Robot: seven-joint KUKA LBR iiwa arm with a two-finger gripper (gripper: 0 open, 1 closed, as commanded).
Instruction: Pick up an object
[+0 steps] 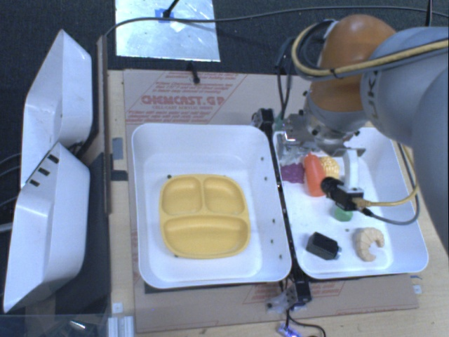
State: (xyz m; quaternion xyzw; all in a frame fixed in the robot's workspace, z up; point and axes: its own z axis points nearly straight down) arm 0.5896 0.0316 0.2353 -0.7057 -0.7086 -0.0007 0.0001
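Observation:
My gripper (pixel 317 153) hangs low over the back of the right bin (pixel 414 255), right above a cluster of small toys. Just under it lie an orange carrot-like piece (pixel 313 175), a yellow corn piece (pixel 330 166) and a purple item (pixel 291 173). A green piece (pixel 342 214) sits partly hidden beneath a black fitting with a yellow cable. Nearer the front of the same bin are a black block (pixel 323 246) and a tan croissant (pixel 368 243). Nothing is visibly lifted off the bin floor.
The left bin (pixel 151 258) holds a yellow divided plate (pixel 205 215). A raised rim between the two bins (pixel 280 209) runs front to back. The arm's grey body and orange band (pixel 351 44) cover the right bin's back right corner.

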